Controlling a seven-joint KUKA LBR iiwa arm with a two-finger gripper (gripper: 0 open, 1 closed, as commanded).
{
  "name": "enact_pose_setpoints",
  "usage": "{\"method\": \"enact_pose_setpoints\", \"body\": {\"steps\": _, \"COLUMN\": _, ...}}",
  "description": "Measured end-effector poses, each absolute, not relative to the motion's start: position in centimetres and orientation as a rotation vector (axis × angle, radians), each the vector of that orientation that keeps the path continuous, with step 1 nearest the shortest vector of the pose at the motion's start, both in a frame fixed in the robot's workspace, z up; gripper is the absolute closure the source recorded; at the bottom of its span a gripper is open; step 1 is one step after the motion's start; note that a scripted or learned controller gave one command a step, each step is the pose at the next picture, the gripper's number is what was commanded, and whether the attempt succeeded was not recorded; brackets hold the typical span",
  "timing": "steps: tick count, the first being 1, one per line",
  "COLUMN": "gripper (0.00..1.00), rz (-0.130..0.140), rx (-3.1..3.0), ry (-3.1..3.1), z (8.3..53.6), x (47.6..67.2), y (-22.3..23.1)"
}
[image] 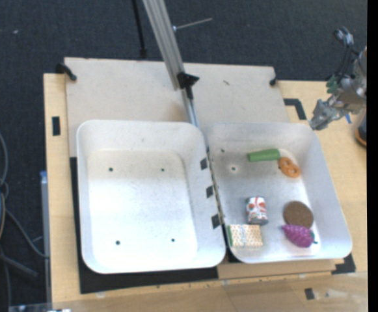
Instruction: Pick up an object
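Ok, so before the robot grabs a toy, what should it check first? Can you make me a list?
1. Toys to pick lie in the right bin: ok.
2. Gripper over a toy: not ok, it hangs outside the bin's far right corner.
3. Green block sits free: not ok, the orange toy is close beside it.
4. Small can has room around it: ok.
5. Purple toy has room: not ok, the brown disc touches it.
6. Fingers ready: cannot tell.

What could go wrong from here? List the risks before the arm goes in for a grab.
The purple toy touches the brown disc, so a grab there may nudge both. The patterned block lies against the bin wall, leaving little finger room. The gripper sits outside the bin's rim, far from everything.
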State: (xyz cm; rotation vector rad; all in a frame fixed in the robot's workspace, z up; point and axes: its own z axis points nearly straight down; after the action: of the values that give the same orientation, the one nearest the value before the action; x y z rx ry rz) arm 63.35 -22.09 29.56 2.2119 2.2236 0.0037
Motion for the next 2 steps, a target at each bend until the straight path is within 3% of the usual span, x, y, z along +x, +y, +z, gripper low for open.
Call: {"method": "enact_pose_setpoints", "body": {"steps": 2, "gripper": 1.00, "rz": 0.000, "rx": 2.215, "ry": 2.228, "z": 26.4, "x": 64.6, "y": -11.4}}
